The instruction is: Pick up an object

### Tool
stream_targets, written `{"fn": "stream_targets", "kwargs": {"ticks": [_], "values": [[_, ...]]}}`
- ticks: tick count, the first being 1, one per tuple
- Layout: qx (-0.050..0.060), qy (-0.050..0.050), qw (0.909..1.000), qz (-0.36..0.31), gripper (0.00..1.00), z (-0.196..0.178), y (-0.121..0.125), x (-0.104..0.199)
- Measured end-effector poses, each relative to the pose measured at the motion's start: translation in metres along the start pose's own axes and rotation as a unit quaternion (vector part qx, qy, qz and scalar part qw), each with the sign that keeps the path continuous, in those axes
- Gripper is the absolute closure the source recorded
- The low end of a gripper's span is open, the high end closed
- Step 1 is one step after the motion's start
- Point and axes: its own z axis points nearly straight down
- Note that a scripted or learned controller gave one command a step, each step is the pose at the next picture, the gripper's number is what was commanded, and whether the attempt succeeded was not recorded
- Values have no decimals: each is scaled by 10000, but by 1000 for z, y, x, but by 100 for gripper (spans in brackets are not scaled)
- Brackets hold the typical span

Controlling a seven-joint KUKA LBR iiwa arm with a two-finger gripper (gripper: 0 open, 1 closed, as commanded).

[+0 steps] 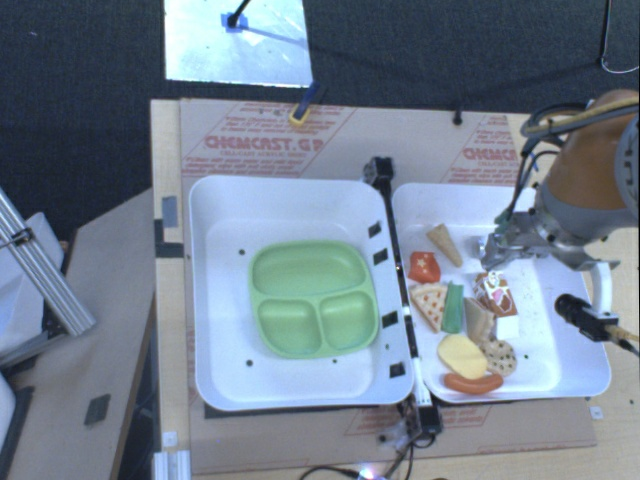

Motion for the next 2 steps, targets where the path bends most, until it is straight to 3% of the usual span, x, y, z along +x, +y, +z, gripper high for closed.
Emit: {"fn": "stream_targets", "kwargs": {"ticks": [1,2], "values": [[-8,-3,10000,-2,100,-54,2,0],[8,13,10000,-32,100,-48,24,54]]}}
